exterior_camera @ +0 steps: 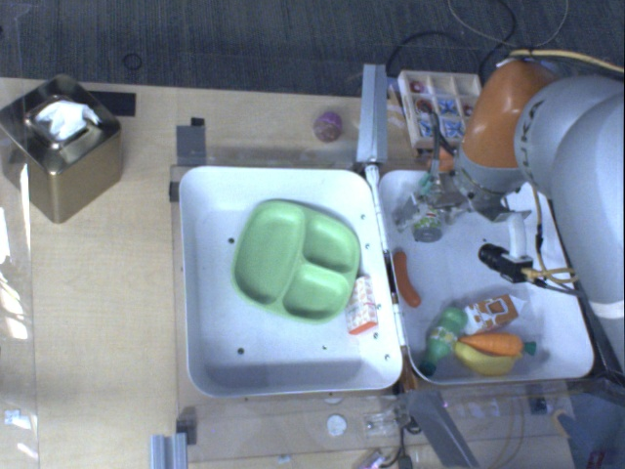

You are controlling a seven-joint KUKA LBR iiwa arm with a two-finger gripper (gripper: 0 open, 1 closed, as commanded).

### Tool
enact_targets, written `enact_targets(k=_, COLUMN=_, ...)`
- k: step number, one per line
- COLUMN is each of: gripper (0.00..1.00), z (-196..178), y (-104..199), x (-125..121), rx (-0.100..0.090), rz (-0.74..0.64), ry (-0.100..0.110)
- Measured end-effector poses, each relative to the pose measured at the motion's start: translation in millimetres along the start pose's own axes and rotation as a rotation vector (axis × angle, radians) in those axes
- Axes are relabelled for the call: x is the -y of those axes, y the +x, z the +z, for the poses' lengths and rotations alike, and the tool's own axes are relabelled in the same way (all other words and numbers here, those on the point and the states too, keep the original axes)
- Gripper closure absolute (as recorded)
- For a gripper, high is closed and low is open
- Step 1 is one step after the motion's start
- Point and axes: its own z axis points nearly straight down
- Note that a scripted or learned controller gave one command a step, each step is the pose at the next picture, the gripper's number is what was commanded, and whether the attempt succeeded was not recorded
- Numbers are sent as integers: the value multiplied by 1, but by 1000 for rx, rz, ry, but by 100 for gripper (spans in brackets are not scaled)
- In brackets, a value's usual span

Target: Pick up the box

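Observation:
A small white and red box (pixel 362 306) lies in the left bin (pixel 210 360), against the lower right edge of the green divided plate (pixel 297 258). A second small carton, brown and white (pixel 494 311), lies in the right bin (pixel 576 360) among toy food. My gripper (pixel 427 215) hangs over the upper left corner of the right bin, well apart from both boxes. I see nothing held in it. The grey arm with its orange band (pixel 503 115) covers the right bin's far right part.
A red sausage (pixel 405 278) lies by the right bin's left wall. A green pear (pixel 444 331), a banana (pixel 485 360) and a carrot (pixel 496 343) cluster at the front. A brass tissue box (pixel 63 149) stands at far left, and a printed pack (pixel 437 107) behind the bins.

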Motion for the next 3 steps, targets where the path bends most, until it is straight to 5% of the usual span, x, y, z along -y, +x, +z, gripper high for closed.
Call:
enact_targets(k=1, gripper=0, z=-2, y=-38, x=78, rx=2, rz=-48, ry=-2)
enact_targets(k=2, gripper=0, z=-21, y=-63, x=33, rx=0, rz=36, ry=7)
enact_targets(k=3, gripper=0, z=-13, y=-31, x=31, rx=9, rz=210, ry=43)
